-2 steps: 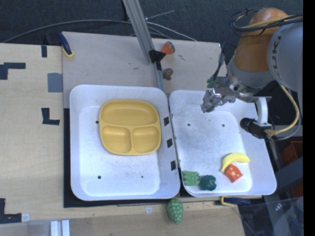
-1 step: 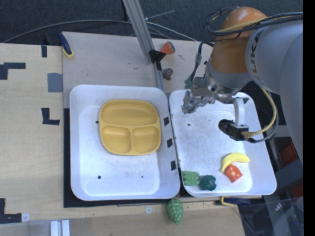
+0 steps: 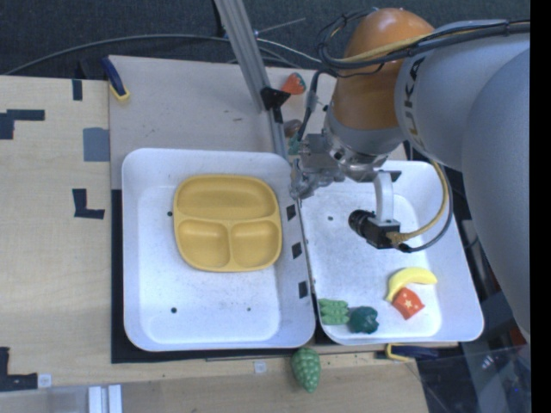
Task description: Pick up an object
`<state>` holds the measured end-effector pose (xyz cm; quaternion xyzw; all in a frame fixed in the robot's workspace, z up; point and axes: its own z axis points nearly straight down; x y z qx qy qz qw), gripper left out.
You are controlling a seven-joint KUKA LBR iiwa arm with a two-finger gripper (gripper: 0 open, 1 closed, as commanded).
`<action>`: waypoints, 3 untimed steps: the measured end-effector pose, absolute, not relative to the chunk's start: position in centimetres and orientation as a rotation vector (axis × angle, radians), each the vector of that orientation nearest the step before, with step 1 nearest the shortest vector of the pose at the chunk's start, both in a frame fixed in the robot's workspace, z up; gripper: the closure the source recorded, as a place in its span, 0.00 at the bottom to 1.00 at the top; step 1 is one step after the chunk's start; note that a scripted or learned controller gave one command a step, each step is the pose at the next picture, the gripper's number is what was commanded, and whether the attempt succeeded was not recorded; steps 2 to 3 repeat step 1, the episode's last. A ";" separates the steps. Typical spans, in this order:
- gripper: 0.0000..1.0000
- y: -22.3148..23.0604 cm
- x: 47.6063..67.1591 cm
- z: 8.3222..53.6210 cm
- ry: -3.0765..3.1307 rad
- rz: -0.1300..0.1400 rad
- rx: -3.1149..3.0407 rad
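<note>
A shallow white plastic bin [image 3: 146,317] lies on the left of the bench, and a yellow plastic plate with three compartments [image 3: 228,222] lies flat in its upper half. A second shallow white bin [image 3: 456,312], touching the first along a shared rim, serves as the landmark here. Just outside the front left corner of that right bin, on the bench edge, rests a bumpy green grape-like toy [image 3: 306,367]. Inside the right bin, at its front left corner, lie a light green knobbly toy [image 3: 334,311] and, touching it, a darker green rounded toy [image 3: 363,319]. Further right along the front of the right bin sit a yellow banana toy [image 3: 411,279] and a small red block [image 3: 408,303] just below it, touching. The grey arm with its orange band [image 3: 379,58] hangs over the back of the right bin; the gripper [image 3: 303,179] sits above the bin's back left rim. I cannot tell how it stands, open or closed; nothing shows in its grasp.
</note>
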<state>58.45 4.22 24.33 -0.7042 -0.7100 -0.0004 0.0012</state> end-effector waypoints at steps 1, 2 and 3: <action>1.00 9.2 58.0 24.7 -2.228 0.001 -2.211; 1.00 9.2 58.0 24.7 -2.228 0.001 -2.211; 1.00 9.2 58.0 24.7 -2.228 0.001 -2.211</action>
